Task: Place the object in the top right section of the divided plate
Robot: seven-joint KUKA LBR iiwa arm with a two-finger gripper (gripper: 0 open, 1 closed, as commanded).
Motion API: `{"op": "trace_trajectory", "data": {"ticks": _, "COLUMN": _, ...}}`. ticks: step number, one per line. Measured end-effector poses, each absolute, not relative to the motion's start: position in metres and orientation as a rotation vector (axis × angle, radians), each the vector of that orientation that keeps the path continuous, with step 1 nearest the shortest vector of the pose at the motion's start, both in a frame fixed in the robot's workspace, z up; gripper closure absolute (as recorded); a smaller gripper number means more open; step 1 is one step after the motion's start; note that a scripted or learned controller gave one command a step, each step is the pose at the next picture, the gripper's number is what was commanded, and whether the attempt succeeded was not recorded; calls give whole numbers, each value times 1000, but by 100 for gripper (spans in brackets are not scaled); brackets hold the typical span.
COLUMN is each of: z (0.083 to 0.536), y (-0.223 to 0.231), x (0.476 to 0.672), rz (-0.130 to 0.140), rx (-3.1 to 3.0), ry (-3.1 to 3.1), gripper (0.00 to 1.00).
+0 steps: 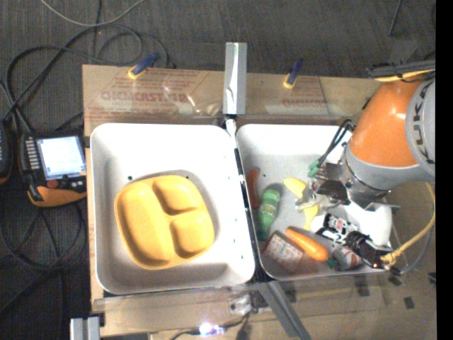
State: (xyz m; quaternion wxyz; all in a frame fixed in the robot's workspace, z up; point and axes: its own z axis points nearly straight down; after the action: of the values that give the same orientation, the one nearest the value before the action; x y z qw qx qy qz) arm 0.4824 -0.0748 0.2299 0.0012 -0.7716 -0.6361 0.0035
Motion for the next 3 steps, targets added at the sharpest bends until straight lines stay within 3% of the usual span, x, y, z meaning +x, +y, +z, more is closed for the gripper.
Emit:
{"op": "trace_trajectory", "data": {"ticks": 1, "z": 386, "y": -54, "x": 484, "rz": 10, "rx": -2572, "ry": -1806, "gripper": 100}}
{"op": "trace_trajectory", "data": {"ticks": 2, "z": 432, "y": -60, "x": 484, "rz": 11, "rx": -2700, "ry": -1606, "gripper": 100}}
{"op": "trace_trajectory", "data": {"ticks": 3, "z": 433, "y": -48, "x": 484, "rz": 10, "rx": -2922, "ry": -1158, "gripper": 100}}
